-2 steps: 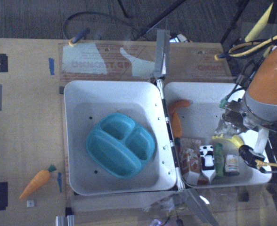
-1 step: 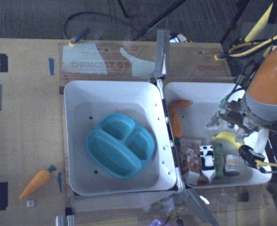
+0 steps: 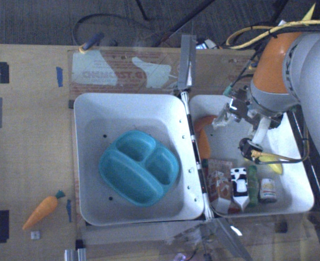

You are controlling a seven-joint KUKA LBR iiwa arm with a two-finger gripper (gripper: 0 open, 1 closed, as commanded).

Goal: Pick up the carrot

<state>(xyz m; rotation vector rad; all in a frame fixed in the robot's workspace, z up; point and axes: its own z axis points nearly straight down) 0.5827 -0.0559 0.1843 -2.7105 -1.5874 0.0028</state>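
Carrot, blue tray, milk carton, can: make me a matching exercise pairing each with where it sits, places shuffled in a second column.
Things:
1. carrot
2. blue tray
3. milk carton
4. can

Places:
A. in the left bin
B. on the bench, outside both bins
C. in the right bin, near its front right corner
D. in the right bin, between the snack box and the green bottle

Pairs: 1-B, 2-A, 3-D, 4-C
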